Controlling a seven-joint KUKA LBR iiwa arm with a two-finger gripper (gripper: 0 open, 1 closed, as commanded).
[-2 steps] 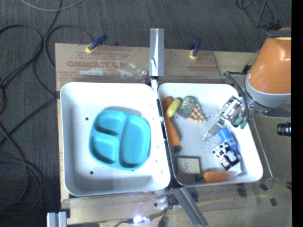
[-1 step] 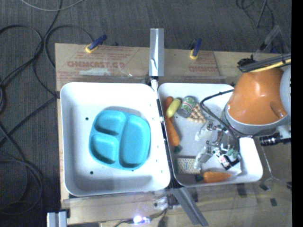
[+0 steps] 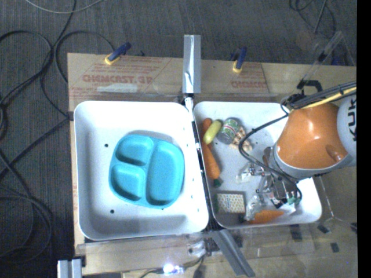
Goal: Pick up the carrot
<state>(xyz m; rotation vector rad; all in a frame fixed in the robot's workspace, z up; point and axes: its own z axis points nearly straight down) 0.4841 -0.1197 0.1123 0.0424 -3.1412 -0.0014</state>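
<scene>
Gripper (image 3: 268, 197) hangs low over the near right part of the right bin (image 3: 306, 210), just above a small orange carrot (image 3: 268, 216) by the front wall; whether it is released or clenched I cannot tell. A longer carrot (image 3: 211, 158) lies along the bin's left wall, beside a yellow piece (image 3: 212, 132) and a can (image 3: 232, 130). The left bin (image 3: 93, 155) holds a blue divided tray (image 3: 148, 168)
</scene>
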